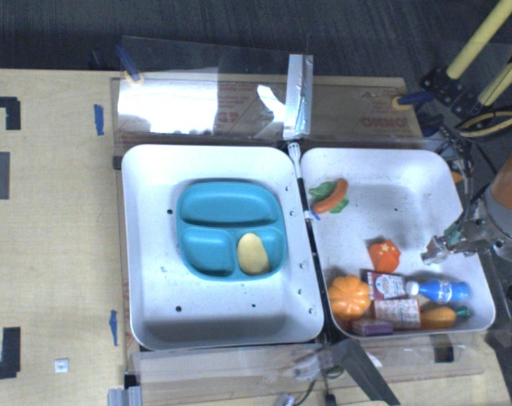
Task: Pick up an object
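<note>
Reaching into the right bin (pixel 459 197) from its right edge, with nothing lifted yet. Hovering the claw (pixel 442 248) just right of the small orange-red toy (pixel 384 255), touching nothing; spread of the tips impossible to tell. Next, probably needing a shift left and down over that toy.

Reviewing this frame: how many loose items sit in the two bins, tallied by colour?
Orange: 4, the carrot, small orange piece, pumpkin, oval piece
Yellow: 1, the yellow piece in the tray
Blue: 2, that tray, the bottle
Red: 1, the packet
Purple: 1, the bar
Total: 9
</note>
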Available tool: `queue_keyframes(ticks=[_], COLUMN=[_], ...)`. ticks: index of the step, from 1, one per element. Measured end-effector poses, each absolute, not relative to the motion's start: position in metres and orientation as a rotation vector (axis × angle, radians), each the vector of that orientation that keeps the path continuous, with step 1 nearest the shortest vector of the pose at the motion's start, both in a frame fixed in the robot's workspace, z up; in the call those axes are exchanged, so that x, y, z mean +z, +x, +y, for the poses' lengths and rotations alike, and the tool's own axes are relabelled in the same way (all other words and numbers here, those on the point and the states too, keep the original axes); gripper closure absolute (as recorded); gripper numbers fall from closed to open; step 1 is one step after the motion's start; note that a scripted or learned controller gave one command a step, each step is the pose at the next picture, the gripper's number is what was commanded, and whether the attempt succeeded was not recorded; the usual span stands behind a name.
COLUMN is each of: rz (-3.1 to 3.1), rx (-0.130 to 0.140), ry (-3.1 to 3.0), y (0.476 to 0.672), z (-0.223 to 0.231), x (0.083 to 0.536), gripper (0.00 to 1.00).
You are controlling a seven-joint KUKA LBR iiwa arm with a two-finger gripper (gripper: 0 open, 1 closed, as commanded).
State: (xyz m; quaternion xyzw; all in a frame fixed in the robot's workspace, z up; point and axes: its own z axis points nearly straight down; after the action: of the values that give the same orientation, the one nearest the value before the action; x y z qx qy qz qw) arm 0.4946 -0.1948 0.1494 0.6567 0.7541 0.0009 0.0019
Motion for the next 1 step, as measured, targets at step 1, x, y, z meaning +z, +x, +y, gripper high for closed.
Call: queue_keyframes(ticks=[1], rz=[2.205], rx=[0.001], ry=[2.233], y=[0.4814], z=[-0.2235], x=[0.1647], gripper=[1.00])
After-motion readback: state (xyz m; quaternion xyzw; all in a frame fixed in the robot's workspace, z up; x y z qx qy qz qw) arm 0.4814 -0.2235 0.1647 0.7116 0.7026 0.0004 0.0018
